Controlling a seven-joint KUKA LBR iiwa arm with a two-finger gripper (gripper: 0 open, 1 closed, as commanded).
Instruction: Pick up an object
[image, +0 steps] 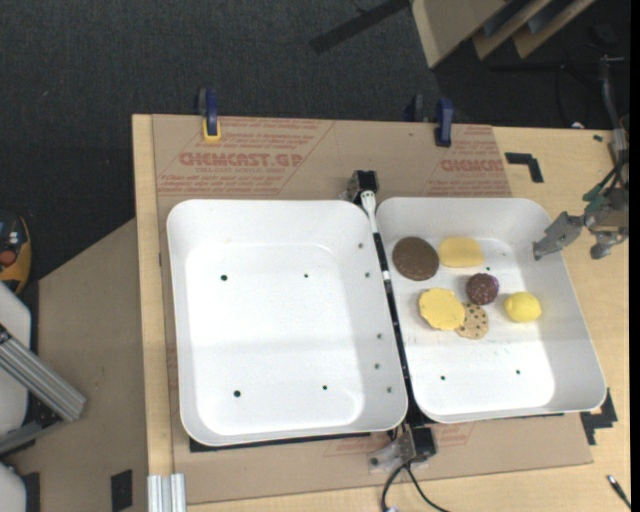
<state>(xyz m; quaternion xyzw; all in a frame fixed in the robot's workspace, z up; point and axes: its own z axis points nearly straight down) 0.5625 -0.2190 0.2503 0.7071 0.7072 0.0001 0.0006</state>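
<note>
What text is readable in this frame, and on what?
"CHEMCAST. G P" in red print on the brown board under the bins, behind the left bin.
Smaller red lines above and below it: too blurred to read.
Partial red print, seemingly the same "CHEMCAST" mark, on the board behind the right bin: too faint to read in full.
No readable text on the bins or the food items.
</note>
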